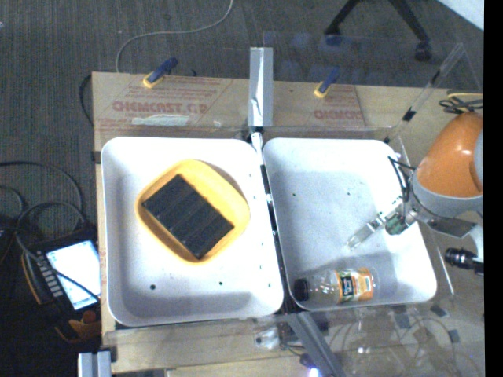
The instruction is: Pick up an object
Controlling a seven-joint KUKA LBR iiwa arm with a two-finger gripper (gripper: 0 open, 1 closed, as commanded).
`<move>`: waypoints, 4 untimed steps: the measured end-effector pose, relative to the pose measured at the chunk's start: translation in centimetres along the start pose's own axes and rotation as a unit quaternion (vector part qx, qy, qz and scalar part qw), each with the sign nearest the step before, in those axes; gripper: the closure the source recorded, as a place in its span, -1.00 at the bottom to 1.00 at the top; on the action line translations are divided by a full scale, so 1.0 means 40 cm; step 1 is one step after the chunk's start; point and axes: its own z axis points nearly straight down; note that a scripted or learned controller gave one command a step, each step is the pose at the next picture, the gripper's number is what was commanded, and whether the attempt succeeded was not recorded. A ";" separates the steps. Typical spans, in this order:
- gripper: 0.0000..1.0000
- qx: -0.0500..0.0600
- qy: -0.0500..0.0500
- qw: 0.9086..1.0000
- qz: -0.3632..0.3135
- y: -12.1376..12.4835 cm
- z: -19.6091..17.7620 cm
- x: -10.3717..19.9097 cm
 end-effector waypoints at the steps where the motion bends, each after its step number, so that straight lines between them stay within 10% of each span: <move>1: -1.00 0.006 0.001 0.968 0.252 -0.086 -0.205 0.046; 2: -1.00 0.001 -0.003 0.986 0.164 -0.038 -0.001 0.159; 3: 1.00 -0.003 -0.003 0.987 0.163 -0.029 -0.028 0.159; 4: -1.00 -0.002 -0.003 0.987 0.163 -0.030 -0.028 0.160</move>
